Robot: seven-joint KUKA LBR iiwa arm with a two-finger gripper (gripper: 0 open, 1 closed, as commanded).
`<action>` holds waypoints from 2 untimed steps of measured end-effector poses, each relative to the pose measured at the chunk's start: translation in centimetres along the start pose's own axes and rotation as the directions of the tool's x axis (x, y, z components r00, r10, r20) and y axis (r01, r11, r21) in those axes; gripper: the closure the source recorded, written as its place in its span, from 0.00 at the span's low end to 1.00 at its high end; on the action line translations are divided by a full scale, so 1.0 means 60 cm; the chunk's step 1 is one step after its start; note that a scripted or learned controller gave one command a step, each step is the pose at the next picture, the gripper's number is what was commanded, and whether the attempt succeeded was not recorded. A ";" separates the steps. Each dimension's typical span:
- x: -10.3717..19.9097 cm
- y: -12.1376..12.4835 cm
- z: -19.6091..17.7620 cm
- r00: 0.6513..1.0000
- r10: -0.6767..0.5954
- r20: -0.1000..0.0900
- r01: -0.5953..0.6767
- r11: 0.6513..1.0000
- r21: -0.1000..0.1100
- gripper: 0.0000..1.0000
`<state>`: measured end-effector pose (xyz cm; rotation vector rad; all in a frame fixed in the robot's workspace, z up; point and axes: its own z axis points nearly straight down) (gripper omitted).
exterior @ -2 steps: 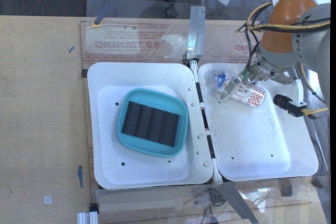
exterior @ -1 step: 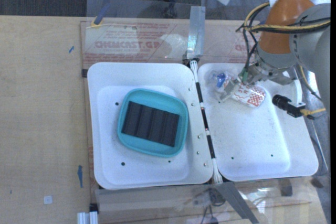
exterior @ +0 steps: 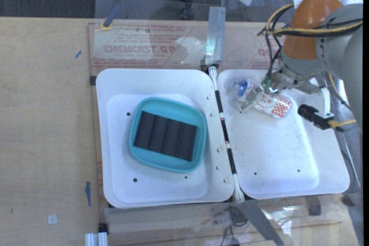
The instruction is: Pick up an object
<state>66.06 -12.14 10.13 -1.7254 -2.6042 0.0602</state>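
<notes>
I saw the gripper (exterior: 271,84) low at the far end of the right bin (exterior: 300,181), touching a crinkly red-and-white packet (exterior: 275,105); what it grasped, I could not tell. The packet looked light, soft and slippery, best pinched across its middle. A teal tray (exterior: 167,134) lay in the left bin (exterior: 115,181).
</notes>
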 end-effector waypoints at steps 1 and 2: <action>0.001 -0.006 -0.012 1.000 -0.002 -0.006 0.002 1.000 0.015 1.00; 0.071 0.037 -0.162 0.994 0.112 -0.008 -0.112 0.993 -0.046 1.00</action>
